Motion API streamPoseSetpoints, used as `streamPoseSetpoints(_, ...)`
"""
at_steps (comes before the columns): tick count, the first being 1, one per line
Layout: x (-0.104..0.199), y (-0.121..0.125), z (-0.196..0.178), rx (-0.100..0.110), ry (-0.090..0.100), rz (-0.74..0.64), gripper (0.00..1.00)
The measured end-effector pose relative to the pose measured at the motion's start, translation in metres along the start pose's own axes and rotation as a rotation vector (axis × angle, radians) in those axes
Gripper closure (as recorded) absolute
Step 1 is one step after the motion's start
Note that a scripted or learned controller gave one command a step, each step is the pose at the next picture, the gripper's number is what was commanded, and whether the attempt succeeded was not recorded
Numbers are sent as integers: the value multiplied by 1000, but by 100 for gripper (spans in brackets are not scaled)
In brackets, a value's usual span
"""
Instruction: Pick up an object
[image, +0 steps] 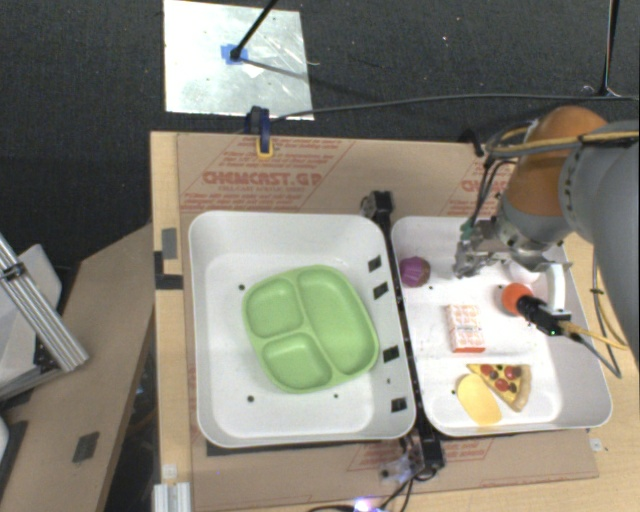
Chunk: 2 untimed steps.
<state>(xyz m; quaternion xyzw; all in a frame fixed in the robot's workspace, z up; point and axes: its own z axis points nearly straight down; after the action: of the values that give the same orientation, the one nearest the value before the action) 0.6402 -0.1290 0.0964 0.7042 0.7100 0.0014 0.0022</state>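
The right bin (580, 405) holds a small purple object (414, 269) near its left wall, a red-and-white carton (464, 327) in the middle, an orange ball (516, 298) to the carton's right, and a pizza slice (502, 381) beside a yellow piece (479, 401) at the front. My gripper (468, 262) hangs over the back of the right bin, between the purple object and the orange ball, just above the floor. I see nothing held between its fingers.
The left bin (215, 300) holds a green divided plate (310, 325). A black clip divider (385, 270) runs between the bins. Cardboard lies under both bins, and a foil sheet (235, 60) sits behind them.
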Motion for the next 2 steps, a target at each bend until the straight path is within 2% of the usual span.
streamPoseSetpoints(2,-6,0,-98,-1,0,7,100)
